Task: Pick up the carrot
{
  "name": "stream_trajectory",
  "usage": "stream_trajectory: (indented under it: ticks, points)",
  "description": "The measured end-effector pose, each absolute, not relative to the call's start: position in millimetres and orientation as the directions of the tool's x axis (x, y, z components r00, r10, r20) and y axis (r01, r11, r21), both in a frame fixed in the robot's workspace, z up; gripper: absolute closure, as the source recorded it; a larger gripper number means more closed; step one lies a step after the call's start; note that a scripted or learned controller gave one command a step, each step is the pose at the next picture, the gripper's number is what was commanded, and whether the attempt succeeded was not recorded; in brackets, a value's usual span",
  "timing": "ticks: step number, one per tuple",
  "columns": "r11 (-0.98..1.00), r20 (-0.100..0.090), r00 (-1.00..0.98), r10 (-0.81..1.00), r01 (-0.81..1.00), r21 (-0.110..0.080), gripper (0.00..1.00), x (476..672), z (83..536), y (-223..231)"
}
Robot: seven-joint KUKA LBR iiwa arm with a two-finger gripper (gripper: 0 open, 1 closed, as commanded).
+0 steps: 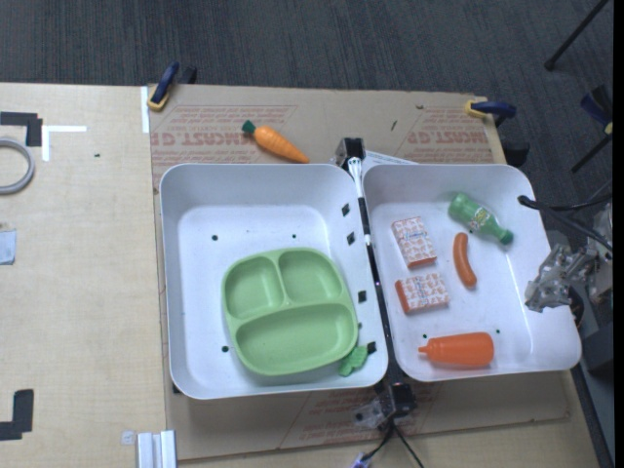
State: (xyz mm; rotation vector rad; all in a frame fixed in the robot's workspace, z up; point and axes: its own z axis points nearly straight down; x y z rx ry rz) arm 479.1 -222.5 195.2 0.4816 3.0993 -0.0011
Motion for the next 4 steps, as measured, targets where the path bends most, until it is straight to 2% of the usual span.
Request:
stream_trajectory:
  ticks: [1, 2, 3, 4]
  points:
    - [1.0, -0.007, -1.0, 0.013, 0.014, -0.002, 1.0, 479.5, 256, -223]
    - [0.972, -0.006, -0.971, -0.237, -0.237, -0.003, 1.0, 479.5, 272, -222]
    - [0.88, -0.002, -0.88, -0.476, -0.476, 0.0, 1.0, 504.8, 92, -183]
    - [0.879, -0.003, -0.879, -0.476, -0.476, 0.0, 0.0, 504.8, 92, -183]
